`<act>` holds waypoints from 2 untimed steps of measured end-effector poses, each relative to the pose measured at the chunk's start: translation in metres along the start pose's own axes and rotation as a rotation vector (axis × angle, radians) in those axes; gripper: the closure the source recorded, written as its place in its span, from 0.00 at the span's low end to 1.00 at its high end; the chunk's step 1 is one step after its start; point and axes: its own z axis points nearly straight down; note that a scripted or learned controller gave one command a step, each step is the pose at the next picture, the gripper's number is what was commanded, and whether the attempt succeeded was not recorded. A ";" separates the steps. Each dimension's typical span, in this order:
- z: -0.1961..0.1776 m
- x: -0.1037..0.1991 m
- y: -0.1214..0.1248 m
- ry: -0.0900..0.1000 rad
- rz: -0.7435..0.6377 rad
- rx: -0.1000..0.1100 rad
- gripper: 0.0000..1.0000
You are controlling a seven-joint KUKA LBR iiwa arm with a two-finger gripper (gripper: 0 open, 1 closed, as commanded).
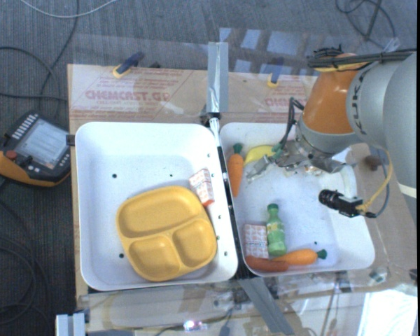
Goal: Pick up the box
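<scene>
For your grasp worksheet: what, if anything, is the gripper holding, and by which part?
Nothing shows between the fingers of the gripper; both boxes lie apart from it.

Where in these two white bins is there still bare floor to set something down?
Left bin: bare along its back and left side, beyond the yellow tray. Right bin: bare right of the green bottle. Crowded by the carrot and gripper.

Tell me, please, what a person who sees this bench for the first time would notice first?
Probably the big yellow tray, which lies in the left bin with a small box at its upper right edge. Next, the grey arm with its orange band reaches over the right bin, its gripper near a yellow fruit. A green bottle and carrots lie there too.
</scene>
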 end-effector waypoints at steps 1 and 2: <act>0.034 -0.040 -0.011 -0.001 0.143 -0.012 0.00; 0.032 -0.078 0.030 0.033 0.094 0.019 0.00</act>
